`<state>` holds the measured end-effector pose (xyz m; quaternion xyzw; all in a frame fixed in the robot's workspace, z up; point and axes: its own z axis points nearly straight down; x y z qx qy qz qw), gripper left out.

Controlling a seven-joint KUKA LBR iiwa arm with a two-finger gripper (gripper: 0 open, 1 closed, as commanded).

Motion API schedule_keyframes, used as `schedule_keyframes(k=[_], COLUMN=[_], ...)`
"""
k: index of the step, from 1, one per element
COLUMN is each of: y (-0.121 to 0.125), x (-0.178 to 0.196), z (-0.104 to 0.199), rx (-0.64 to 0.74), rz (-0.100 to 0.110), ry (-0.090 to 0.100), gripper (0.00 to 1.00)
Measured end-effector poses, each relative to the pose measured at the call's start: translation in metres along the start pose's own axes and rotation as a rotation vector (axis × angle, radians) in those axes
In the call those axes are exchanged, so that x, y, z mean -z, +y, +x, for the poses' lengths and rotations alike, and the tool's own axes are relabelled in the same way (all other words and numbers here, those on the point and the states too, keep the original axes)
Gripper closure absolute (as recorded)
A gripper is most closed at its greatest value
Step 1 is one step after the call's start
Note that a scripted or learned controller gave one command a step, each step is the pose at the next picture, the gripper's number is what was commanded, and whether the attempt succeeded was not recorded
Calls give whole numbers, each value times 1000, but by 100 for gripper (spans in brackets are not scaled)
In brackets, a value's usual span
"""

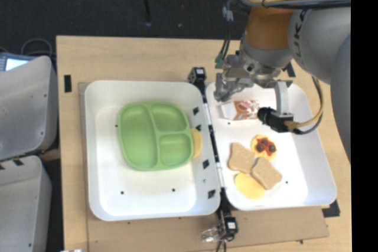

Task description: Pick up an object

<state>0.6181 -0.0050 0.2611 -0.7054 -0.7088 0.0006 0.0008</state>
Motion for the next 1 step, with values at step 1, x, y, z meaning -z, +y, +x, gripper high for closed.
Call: schedule_keyframes(k=[1], y=[-29], x=[5], z=[47], rx=[1], rz=[-1], ry=[1], gripper=[100])
